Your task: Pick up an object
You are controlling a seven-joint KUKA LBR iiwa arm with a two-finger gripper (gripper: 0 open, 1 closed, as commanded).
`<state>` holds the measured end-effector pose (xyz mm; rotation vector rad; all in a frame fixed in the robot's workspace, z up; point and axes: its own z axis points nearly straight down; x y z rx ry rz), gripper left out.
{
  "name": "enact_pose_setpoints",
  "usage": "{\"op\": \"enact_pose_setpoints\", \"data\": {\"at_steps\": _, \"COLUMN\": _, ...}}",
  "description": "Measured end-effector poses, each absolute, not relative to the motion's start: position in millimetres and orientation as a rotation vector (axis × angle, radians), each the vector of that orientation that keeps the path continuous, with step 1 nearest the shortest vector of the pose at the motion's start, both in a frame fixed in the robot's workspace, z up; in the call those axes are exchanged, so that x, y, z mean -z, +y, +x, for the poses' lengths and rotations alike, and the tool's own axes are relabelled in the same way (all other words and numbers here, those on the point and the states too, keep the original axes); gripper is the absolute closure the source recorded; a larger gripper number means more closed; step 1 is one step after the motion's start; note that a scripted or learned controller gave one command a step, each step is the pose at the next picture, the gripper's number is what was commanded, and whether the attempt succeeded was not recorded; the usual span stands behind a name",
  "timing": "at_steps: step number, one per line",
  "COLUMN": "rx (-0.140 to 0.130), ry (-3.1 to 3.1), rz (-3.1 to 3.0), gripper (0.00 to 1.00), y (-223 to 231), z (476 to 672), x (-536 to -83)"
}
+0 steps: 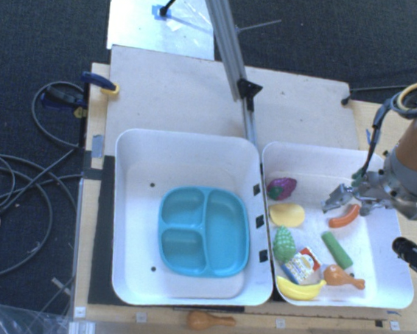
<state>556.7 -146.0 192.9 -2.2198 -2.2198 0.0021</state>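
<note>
Arm reaching into the right bin [386,170]; gripper [347,203] hovering low, just above the orange-red sausage [344,216], evidently lining up a grasp. Finger state cannot be told. Other toy foods are lying nearby, the blue tray [204,230] sitting in the left bin [135,192]

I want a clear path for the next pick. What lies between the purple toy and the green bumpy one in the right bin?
In the camera view, a yellow lemon-like toy lies between the purple toy and the green bumpy toy.
</note>
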Motion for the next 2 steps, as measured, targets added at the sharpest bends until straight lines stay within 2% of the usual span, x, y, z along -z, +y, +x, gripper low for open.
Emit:
{"op": "enact_pose_setpoints", "data": {"at_steps": 1, "rx": -0.004, "ry": -2.218, "rz": -2.219, "gripper": 0.00, "y": -146, "z": 555.5, "x": -130}}
{"op": "enact_pose_setpoints", "data": {"at_steps": 2, "rx": -0.002, "ry": -2.220, "rz": -2.220, "gripper": 0.00, "y": -146, "z": 555.2, "x": -88}}
